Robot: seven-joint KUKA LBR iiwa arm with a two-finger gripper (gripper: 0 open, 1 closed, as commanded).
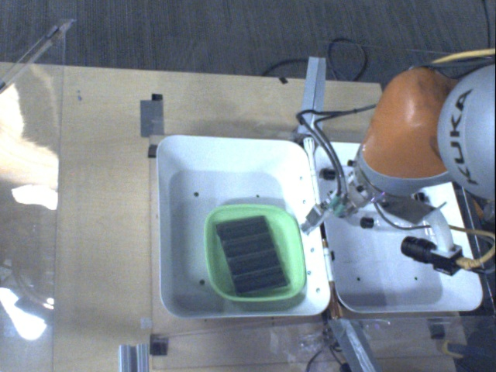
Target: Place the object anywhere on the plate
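Camera view: wooden bench (93, 231) with two white bins, dark carpet behind.
Arm: grey with orange band (411, 130), over the right bin (403, 285).
Left bin (232, 161): smooth, shallow, rounded corners.
Plate (291, 242): green, rounded square, in the left bin.
Object (249, 254): dark, ribbed, rectangular, lying on the plate.
Gripper (314, 219): at the rim between the bins; opening cannot be told, nothing visibly held.
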